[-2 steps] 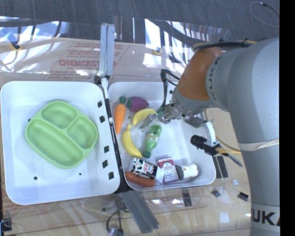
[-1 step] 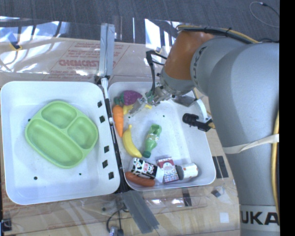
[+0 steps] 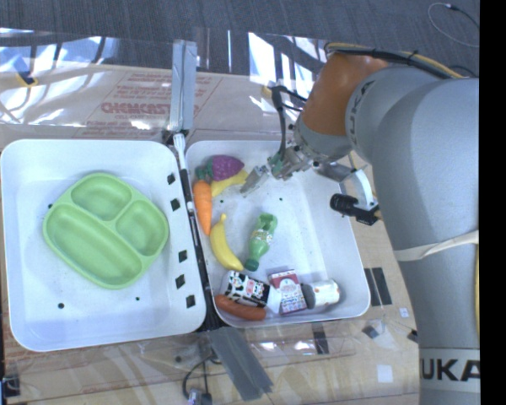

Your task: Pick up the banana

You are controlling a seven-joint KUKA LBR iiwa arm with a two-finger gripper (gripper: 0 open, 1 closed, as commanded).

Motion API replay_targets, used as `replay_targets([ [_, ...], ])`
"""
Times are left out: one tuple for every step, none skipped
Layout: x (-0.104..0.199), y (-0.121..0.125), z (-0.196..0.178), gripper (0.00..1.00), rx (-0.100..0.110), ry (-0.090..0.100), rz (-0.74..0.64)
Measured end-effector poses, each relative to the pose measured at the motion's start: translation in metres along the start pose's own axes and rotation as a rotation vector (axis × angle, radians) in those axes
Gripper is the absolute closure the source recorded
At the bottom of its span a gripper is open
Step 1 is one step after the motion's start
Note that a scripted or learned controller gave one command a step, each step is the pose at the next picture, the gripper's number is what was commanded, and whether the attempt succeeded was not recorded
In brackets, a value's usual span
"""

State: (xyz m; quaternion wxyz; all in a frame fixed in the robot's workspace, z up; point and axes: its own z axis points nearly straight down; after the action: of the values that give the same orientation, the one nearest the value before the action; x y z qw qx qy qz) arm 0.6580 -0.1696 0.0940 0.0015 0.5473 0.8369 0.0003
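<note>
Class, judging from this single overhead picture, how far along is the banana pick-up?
Done: the arm has reached over the right bin. In hand: nothing visible; the end effector sits near the purple item. Left: everything, since the banana lies on the bin floor beside the carrot.

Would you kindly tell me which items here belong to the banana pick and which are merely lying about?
Job: banana, gripper, right bin.

Lying about: carrot, green bottle, purple fruit, cartons, sausage, green plate, left bin.
</note>
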Motion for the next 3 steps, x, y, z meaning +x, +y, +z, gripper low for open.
replay_targets([
  [-0.025, -0.011, 0.000, 0.00, 0.000, -0.002, -0.344],
  [0.025, 0.000, -0.014, 0.00, 0.002, 0.003, -0.469],
  [0.060, 0.019, 0.001, 0.00, 0.002, 0.002, -0.496],
])
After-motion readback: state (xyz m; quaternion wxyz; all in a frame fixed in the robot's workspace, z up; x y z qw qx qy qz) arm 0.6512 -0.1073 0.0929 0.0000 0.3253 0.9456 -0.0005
